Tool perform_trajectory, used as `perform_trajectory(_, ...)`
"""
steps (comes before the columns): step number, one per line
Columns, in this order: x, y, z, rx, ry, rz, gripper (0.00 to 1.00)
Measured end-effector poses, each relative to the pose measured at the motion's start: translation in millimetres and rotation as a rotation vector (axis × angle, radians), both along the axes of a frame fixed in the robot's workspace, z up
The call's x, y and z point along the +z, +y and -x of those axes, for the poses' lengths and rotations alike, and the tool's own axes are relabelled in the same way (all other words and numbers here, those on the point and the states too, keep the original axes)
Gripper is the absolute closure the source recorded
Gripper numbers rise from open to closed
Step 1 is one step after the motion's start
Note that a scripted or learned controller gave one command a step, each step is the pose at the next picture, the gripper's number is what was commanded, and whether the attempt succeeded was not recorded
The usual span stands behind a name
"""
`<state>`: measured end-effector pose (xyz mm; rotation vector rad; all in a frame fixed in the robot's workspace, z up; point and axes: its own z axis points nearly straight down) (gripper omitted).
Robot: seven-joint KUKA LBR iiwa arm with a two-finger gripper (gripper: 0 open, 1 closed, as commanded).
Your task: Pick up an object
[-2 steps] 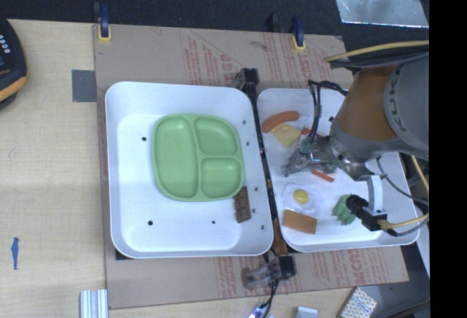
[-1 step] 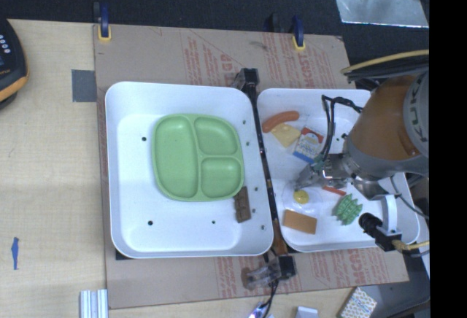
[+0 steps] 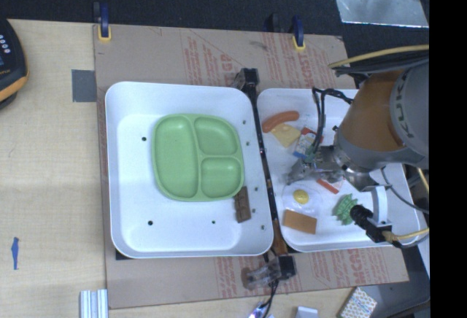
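I am reaching in over the right bin point(image 3: 271, 163) with my pincer point(image 3: 303, 163) hanging low near its middle, and I cannot tell how it is standing, since my own wrist and cables are covering it. Taking the pincer as the landmark, one yellow wedge point(image 3: 286, 136) is lying just up and left of it, and one orange-red sausage point(image 3: 281, 119) is lying a little further up, beside that wedge. One fried egg point(image 3: 300, 198) is sitting just below the pincer, and one brown slice of toast point(image 3: 300, 222) is lying further below it, near the bin's front wall. One thin orange-red stick point(image 3: 327, 186) is lying just to the lower right of the pincer, and one green leafy piece point(image 3: 344, 208) is sitting beyond it, further lower right. None of these six is sitting in the pincer as far as I am seeing. Well to the left of the pincer, the left bin point(image 3: 124, 171) is holding one green three-part plate point(image 3: 197, 156) and one small brown block point(image 3: 241, 205) by its right wall. The cardboard sheet point(image 3: 182, 43) under both bins is carrying faint red printing, too blurred for reading. Two blue clamps point(image 3: 103, 21) are pinning its far edge.
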<state>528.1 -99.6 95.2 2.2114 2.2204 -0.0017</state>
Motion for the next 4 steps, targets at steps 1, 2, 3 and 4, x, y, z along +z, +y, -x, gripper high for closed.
perform_trajectory(1,0,-28,-57,0.002,-0.001,-0.004,0.0)
perform_trajectory(2,40,-44,-122,0.003,-0.003,-0.003,0.0)
perform_trajectory(3,-3,-4,-81,0.004,0.008,-0.008,0.0)
perform_trajectory(4,2,8,-121,0.002,0.003,-0.006,0.0)
